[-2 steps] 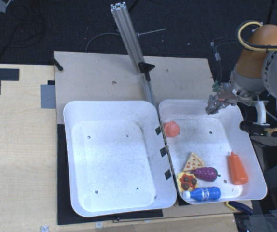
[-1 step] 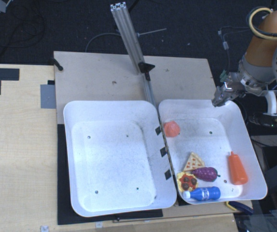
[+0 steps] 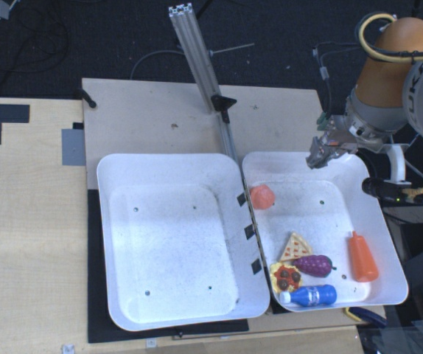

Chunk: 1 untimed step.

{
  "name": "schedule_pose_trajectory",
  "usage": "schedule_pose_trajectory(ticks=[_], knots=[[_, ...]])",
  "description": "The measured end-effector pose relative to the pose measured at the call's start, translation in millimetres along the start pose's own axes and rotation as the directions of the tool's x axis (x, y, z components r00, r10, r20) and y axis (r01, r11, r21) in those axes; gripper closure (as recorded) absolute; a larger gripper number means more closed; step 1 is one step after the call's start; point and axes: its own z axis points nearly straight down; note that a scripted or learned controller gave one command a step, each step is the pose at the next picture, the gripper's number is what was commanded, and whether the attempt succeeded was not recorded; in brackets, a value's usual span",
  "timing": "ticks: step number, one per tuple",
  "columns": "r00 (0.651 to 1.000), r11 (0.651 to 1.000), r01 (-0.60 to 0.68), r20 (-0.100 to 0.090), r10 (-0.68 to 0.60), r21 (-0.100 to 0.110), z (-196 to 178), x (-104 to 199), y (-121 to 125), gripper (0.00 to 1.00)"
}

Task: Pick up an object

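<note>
The right bin holds several toy items. A pink ball lies near its left wall. An orange bottle-shaped piece rests by the right wall. A waffle wedge, a purple grape bunch, a yellow and red piece and a blue bottle crowd the front. My gripper hangs over the bin's back rim, well apart from all the items. I see nothing between its fingers.
The left bin sits beside the right one, with black clips along the shared wall. A slanted aluminium bar rises behind the bins. Cables run over the dark floor at the back.
</note>
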Motion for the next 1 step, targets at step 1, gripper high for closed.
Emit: schedule_pose_trajectory(ticks=[1], knots=[[1.000, 1.000, 0.000, -0.001, 0.000, 0.001, 8.0, 46.6, -17.0, 1.00]])
